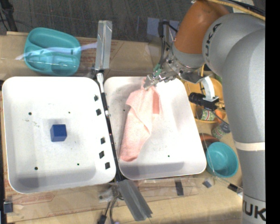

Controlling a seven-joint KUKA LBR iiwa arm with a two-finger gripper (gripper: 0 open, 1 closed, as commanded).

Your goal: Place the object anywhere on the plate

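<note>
A pink cloth (137, 125) lies lengthwise in the right white bin (189, 139). Its top corner is drawn up into my gripper (153, 81), which hangs over the bin's far edge and is shut on that corner. The rest of the cloth trails down towards the bin's front left, still resting on the floor. A small blue cube (59, 132) sits alone in the middle of the left white bin (18, 101).
A teal scoop-like container (51, 51) lies behind the left bin. A teal bowl (222, 158) and a yellow container (210, 101) with small items stand right of the right bin, under the arm. A black divider (105, 125) runs between the bins.
</note>
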